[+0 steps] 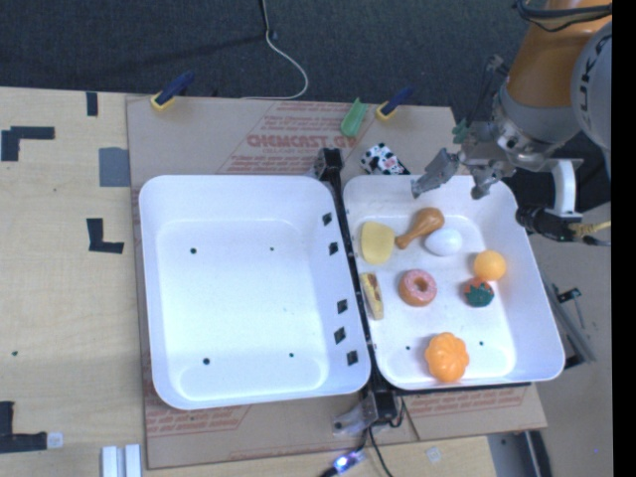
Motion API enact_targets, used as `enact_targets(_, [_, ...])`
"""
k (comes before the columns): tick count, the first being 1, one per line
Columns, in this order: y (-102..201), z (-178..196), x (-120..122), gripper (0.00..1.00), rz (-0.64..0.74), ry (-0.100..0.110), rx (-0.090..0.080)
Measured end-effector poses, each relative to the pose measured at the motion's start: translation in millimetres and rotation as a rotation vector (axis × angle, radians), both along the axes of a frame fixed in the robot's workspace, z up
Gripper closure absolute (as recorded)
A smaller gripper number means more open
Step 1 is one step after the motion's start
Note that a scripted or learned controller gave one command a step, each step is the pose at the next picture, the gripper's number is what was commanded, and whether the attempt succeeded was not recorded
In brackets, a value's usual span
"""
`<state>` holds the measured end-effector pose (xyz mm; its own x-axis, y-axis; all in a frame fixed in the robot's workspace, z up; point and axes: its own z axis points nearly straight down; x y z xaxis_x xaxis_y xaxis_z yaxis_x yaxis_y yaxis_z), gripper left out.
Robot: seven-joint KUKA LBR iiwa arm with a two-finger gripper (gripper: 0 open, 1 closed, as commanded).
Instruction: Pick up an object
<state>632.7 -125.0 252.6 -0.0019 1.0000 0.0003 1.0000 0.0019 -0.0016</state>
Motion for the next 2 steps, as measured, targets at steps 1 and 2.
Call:
enact_targets(1, [88, -74, 36, 0.00, 0.008, 0.005, 0.002])
enact_targets(2, [186, -69, 35, 0.00, 0.010, 0.000, 0.003])
